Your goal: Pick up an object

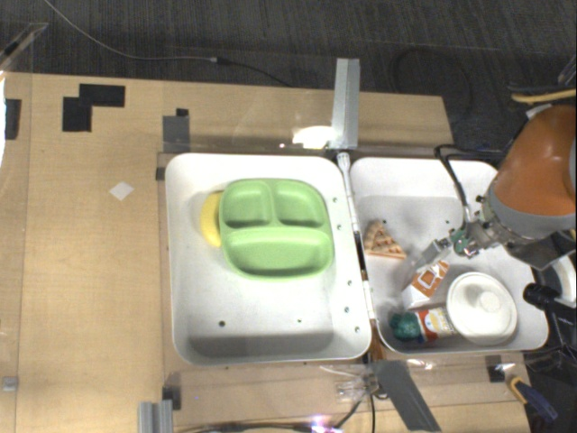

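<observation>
Gripper (433,253) low over the middle of the right bin (406,183), at the end of the grey arm (532,210) reaching in from the right under its orange band. Whether spread or closed: cannot tell from this slant. Nothing seen gripped.

Just below the gripper tip, perhaps touching it: orange-and-white packet (430,280), small, roughly square, lying flat on the bin floor and tilted a little, with a white patch at its centre inside an orange border. Sits near the middle of the right bin, towards the front.

Just left of the gripper: brown wedge (383,242) with a criss-cross pattern, flat against the bin's left wall. Right of the packet, touching or nearly so: white round tub (482,305), upright, in the front right corner. In front of the packet: small bottle (421,325) on its side, green cap to the left, red-and-white label, along the front wall.

Across the divider, in the left bin (261,332): green divided plate (273,226) in the back half, with a yellow object (209,219) poking out from under its left edge.
</observation>
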Robot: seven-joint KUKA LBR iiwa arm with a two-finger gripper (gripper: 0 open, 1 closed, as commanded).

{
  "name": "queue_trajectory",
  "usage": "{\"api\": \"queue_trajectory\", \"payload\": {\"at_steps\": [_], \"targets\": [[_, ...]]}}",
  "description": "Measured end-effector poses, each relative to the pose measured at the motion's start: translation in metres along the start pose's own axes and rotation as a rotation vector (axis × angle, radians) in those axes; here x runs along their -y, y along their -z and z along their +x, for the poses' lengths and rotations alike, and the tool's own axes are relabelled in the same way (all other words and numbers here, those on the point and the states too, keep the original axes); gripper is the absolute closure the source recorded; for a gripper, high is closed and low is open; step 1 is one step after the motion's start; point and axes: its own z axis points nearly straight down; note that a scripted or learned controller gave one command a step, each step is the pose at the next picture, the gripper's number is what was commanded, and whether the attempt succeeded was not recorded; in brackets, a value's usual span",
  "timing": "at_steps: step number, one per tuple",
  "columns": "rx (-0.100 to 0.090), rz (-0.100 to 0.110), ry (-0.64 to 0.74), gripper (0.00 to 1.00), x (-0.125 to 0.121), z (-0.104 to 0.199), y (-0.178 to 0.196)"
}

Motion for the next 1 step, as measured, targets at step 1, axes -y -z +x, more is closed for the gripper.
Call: {"api": "queue_trajectory", "payload": {"at_steps": [1], "targets": [[0.004,-0.004,0.184,0.0,0.0146,0.008,-0.0494]]}}
